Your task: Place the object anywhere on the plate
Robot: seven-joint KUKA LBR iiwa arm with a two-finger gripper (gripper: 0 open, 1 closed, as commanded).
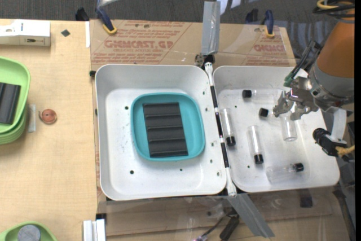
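1. You had two white bins side by side on the worktop (51, 178). The left bin (113, 138) held the teal plate (194, 121), near its middle, with a dark ribbed insert (164, 129) lying in it. That central spot gave the arm a broad target from any side.
2. The right bin (316, 178) held the stock: clear vials with black caps, lying on their sides and scattered apart. Lying flat, they would roll readily, so I judged a grasp across the body the safer one.
3. Count of vials: I made out about six. One lay against the dividing wall (227, 128), one mid-bin (256, 144), one near the front edge (282, 171), one under the hand (289, 128), plus two black caps at the back (246, 93) and (263, 112) whose clear bodies were hard to see. Treat the count as approximate.
4. Count of plates: one. Bins: two.
5. The hand (289, 109) sat low over the right bin, just above the vial beneath it. You could not tell from this view whether it was apart or together, nor whether it gripped anything.
6. Judgement: the pick was not yet confirmed. No vial lay on the plate, so the placing step was undone.
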